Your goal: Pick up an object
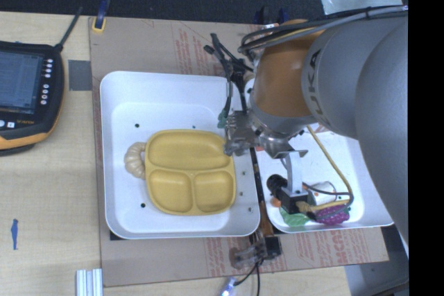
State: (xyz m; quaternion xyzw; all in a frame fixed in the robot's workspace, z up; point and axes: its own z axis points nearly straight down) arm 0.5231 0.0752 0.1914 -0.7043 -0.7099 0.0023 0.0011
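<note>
Arm (333,80) reaches in from the right and hangs over the divide btwn the two bins on the bench. The end effector (234,137) sits low at the right wall of the left bin (111,149), just at the upper-right rim of the yellow divided plate (191,173). Can't tell if the end effector is open or closed, or whether it has hold of anything: the wrist bulk hides that part. The plate lies flat in the middle of the left bin, w/ one wide compartment on the far side and two small ones nearer the camera. It's about as wide as deep, so no strong long axis. From the end effector it lies to the left and slightly toward the camera, rim touching or nearly so. A beige ridged item (134,159) sits against the plate's left edge, well apart from the end effector. In the right bin (371,208), a purple item (334,215) and a green item (295,220) lie near the front wall, on the other side of the tool. Probably the plate rim is the nearest target.
</note>
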